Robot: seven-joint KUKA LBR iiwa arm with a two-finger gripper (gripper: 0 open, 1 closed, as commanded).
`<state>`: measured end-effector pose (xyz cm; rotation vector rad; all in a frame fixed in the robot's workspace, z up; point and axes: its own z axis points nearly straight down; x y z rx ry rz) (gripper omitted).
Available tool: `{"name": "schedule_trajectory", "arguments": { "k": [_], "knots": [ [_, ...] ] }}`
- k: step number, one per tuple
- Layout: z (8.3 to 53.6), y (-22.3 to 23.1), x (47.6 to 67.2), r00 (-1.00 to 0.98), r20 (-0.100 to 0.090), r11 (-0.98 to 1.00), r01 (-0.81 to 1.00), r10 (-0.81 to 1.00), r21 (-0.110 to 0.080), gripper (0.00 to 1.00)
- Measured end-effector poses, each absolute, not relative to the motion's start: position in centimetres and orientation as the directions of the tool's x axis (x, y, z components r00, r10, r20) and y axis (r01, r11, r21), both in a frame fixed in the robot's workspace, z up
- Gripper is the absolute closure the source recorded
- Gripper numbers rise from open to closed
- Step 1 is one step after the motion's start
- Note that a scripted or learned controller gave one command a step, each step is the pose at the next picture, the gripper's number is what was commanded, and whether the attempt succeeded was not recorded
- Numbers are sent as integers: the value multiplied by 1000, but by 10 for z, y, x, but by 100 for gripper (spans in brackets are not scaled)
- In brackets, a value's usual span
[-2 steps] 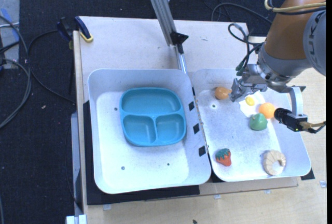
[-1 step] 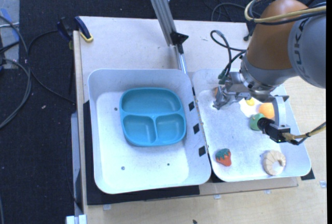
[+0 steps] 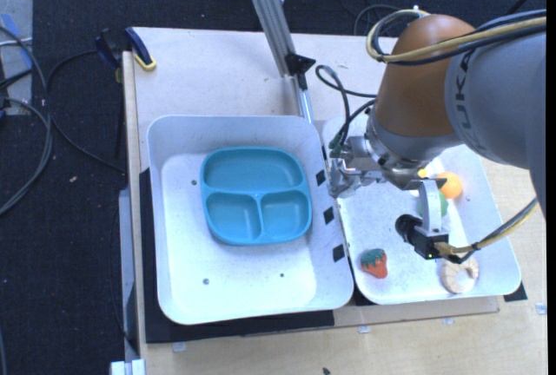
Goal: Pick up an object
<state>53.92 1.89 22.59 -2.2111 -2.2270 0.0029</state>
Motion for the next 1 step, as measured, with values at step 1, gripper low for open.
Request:
{"name": "schedule_trajectory", "arguments": {
  "k": [1],
  "knots": [
    [237, 75, 530, -8, 1, 8, 1000, 1000, 0, 100]
  ]
}}
